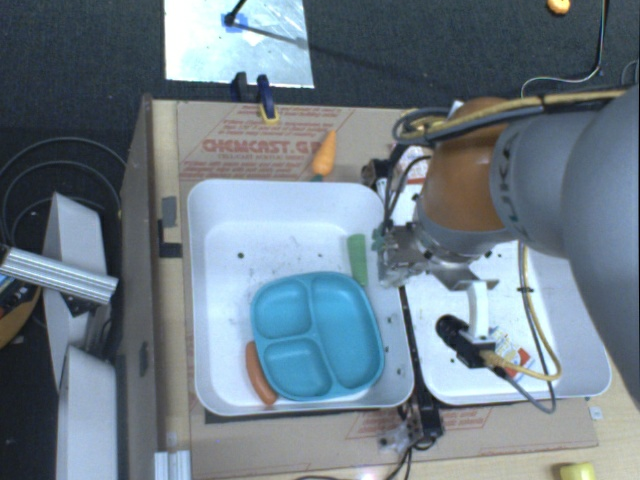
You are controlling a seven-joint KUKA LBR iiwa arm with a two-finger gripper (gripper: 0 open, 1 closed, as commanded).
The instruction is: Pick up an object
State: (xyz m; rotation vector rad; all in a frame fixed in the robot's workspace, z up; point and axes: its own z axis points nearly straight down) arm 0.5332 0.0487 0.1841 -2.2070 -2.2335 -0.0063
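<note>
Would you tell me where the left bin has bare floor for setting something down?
The upper-left floor of the left bin is bare, bordered by the back wall, the blue divided plate and the green block. The lower half is crowded: plate plus orange sausage.

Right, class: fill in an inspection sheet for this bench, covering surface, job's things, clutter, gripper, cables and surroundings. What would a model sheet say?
Surface: a left shallow white bin and a right shallow white bin, side by side on a printed cardboard sheet.
Job's things: in the left bin, a blue three-compartment plastic plate, an orange sausage-shaped toy beside its left edge, and a green rectangular block by the right wall.
Clutter: an orange carrot-shaped toy on the cardboard, outside the bins.
Gripper: the two-finger gripper is over the divide between the bins, near the green block.
Cables: pale cables looped above the arm's orange band.
Surroundings: a silver sheet and a small orange ball on dark floor.
</note>
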